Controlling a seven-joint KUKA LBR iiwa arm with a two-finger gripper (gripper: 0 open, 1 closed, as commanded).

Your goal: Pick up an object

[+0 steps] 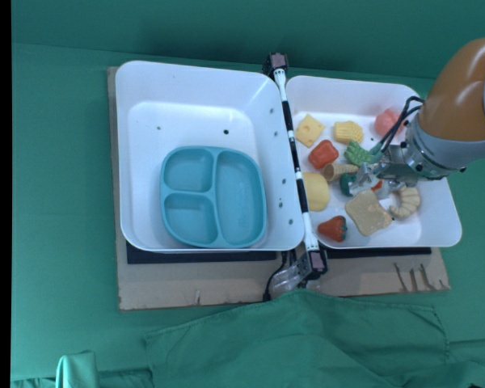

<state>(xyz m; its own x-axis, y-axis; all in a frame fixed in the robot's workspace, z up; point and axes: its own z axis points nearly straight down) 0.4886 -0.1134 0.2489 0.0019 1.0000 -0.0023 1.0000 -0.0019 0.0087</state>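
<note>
The grey two-finger pincer (370, 178) hangs low at right-centre of the frame over a small dark-green plastic toy (349, 184); I cannot tell its opening or any hold. Best to descend centred, clear of the tan toast slice (367, 212) below.

My right bin (436, 231) is crowded: toys packed close around the toast (367, 212). Its near-right corner lies bare. The left bin (145, 83) offers open floor around the tray (214, 196).
</note>
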